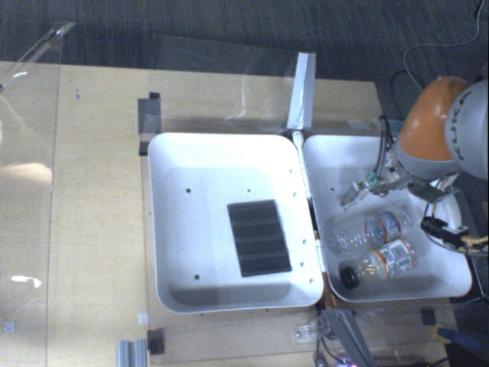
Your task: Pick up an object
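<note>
Hovering over the right bin, the claw sat just above its upper part, prob. lining up a grab; we couldn't tell its state. We counted 2 clear plastic bottles lying side by side w/ labels, plus 1 dark ridged pad in the left bin.

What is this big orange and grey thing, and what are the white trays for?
That is a robot arm, grey with an orange band, reaching in from the right. At its tip is a gripper, a metal hand with two fingers. The camera sits above the bench, looking down at a slant. There are two shallow white bins. The left bin has a dark ridged pad lying flat in it. The right bin has two clear plastic bottles lying on their sides. The gripper hangs above them, and I cannot see anything between its fingers.
</note>
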You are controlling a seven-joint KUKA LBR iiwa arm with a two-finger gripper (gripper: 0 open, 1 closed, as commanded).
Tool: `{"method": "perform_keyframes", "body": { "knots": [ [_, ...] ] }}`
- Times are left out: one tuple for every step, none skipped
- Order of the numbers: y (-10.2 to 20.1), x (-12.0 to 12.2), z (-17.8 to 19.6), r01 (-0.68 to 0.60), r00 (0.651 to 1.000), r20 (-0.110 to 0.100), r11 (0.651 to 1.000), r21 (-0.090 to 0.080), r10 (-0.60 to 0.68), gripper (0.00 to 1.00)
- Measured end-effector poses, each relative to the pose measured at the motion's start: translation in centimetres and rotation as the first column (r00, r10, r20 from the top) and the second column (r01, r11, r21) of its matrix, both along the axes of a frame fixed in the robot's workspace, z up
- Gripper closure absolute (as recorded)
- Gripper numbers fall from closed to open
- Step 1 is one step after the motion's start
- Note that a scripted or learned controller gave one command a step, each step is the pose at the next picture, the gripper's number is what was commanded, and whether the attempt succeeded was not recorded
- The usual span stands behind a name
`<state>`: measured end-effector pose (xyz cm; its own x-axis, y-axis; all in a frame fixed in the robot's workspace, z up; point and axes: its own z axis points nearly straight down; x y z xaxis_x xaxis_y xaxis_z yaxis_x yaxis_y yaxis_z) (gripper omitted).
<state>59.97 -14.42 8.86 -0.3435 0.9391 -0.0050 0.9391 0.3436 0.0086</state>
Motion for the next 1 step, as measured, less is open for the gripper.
{"method": "perform_keyframes", "body": {
  "knots": [
    [-1.57, -5.61, 0.10, -0.097, 0.995, 0.004, 0.995, -0.002, 0.097, 0.00]
  ]
}}
